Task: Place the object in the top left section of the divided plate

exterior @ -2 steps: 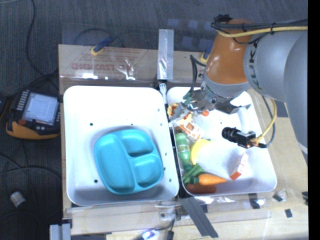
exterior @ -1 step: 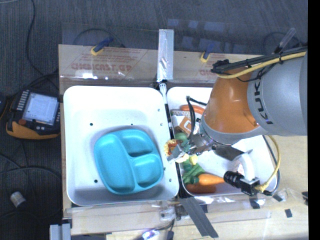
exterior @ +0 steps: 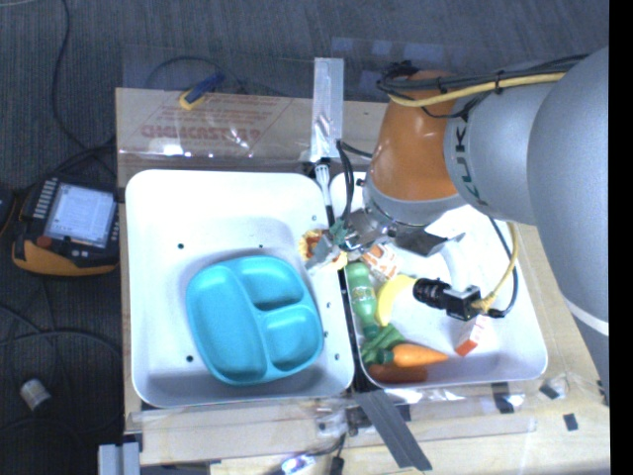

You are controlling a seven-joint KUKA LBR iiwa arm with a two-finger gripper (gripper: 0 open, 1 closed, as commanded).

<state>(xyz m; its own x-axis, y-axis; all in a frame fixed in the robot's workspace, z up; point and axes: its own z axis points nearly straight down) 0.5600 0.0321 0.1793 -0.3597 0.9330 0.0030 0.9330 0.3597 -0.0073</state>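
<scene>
Starting at the far left: spotting a handheld pendant (exterior: pixel 61 224) with a lit screen lying on the dark floor, apart from the surface (exterior: pixel 138 117). Moving right, finding the left bin (exterior: pixel 168 216) sitting on that surface and holding the blue divided plate (exterior: pixel 227 330) flat in its lower half, turned at a slant, showing one long section on its left side and two smaller ones on its right. Reaching the shared edge between the two bins, seeing the tool (exterior: pixel 338 236) hanging low over the left bin's right rim, just above the plate's upper right corner. Noticing a small orange-and-yellow object (exterior: pixel 315 242) sitting right against the tool's tip, near that rim and apart from the plate. Not being able to tell whether the tool is clenched on it or released. Tracing the grey arm (exterior: pixel 554 146) and its orange band (exterior: pixel 415 156) off to the right. Continuing into the right bin (exterior: pixel 514 349), picking out a green bottle (exterior: pixel 359 295) lying beside the dividing wall, a yellow piece (exterior: pixel 398 291) touching it, a carrot (exterior: pixel 420 356) with green leaves below them, and a small red-and-white item (exterior: pixel 472 336) toward the lower right.
</scene>
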